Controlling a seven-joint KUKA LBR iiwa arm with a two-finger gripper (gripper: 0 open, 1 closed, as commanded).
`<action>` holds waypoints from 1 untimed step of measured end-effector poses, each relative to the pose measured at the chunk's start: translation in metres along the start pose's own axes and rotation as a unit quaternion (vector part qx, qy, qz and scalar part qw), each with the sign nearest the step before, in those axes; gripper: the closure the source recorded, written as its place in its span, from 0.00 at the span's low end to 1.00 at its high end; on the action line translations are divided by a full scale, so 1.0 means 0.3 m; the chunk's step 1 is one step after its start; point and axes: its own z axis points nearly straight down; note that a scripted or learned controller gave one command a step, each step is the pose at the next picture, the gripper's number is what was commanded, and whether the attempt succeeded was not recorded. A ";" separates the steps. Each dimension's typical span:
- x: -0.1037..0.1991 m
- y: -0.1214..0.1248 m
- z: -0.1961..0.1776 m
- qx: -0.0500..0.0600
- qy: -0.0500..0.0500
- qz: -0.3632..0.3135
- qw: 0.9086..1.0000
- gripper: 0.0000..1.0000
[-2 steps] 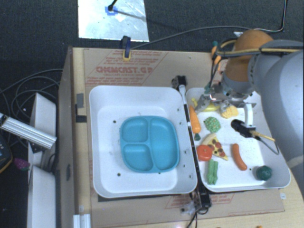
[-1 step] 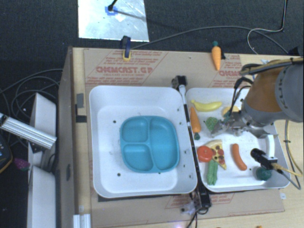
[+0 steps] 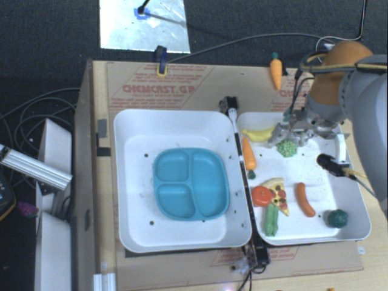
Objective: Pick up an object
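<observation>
Camera view: we see the arm (image 3: 357,83) reaching in from the right, its gripper (image 3: 290,137) low over the far part of the right bin (image 3: 357,214). We cannot tell how its jaws stand; the wrist hides them. A green broccoli piece (image 3: 287,148) sits directly under the gripper, touching or just below it; we cannot confirm a hold. A banana (image 3: 259,134) lies just beside it, toward the bin's far left corner.

Along the right bin's left wall we note a carrot (image 3: 248,153). Nearer the front: a tomato (image 3: 262,196), a pizza slice (image 3: 278,191), a green pepper (image 3: 270,220), a sausage (image 3: 305,199) and a dark green ball (image 3: 337,217).

The left bin (image 3: 133,162) holds a blue divided tray (image 3: 190,182). A second carrot (image 3: 276,73) lies on the cardboard (image 3: 182,86) beyond the bins.
</observation>
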 end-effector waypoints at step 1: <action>0.002 0.019 -0.053 -0.014 -0.002 -0.001 1.000 1.00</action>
